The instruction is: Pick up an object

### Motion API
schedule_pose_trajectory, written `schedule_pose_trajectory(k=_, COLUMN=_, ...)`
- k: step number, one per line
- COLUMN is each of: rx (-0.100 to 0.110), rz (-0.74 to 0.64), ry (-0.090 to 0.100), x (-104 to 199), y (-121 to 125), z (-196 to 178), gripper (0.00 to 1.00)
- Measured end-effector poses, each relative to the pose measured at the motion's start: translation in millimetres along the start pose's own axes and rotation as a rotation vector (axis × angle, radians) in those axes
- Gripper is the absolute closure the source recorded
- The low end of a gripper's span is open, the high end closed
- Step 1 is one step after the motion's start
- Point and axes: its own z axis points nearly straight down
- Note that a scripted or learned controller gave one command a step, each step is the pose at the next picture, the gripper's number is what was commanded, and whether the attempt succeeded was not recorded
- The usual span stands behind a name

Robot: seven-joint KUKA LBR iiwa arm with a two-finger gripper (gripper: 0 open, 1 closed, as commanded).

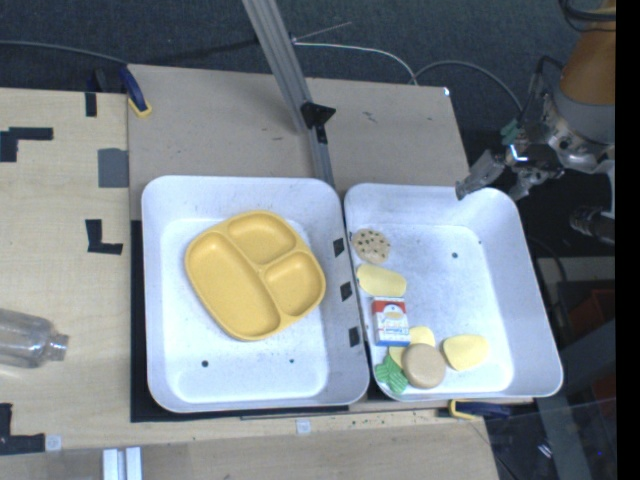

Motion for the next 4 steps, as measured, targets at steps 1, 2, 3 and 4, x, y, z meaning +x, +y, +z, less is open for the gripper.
schedule_pose_trajectory(k=1, rx=0.009, rz=0.001, ry=0.002, x=12, y=-21, z=98, gripper=0.00)
schedule_pose_trajectory(k=2, rx=-0.009, rz=0.002, ry=-0.003, x=-42, y=-20, z=-50, gripper=0.00)
schedule_pose_trajectory(k=3, rx=0.004, rz=0.002, ry=0.000, x=-43, y=-28, z=-3, gripper=0.00)
schedule_pose_trajectory(k=4, rx=0.000, rz=0.001, ry=-0.001, x=-43, y=-27, z=-5, gripper=0.00)
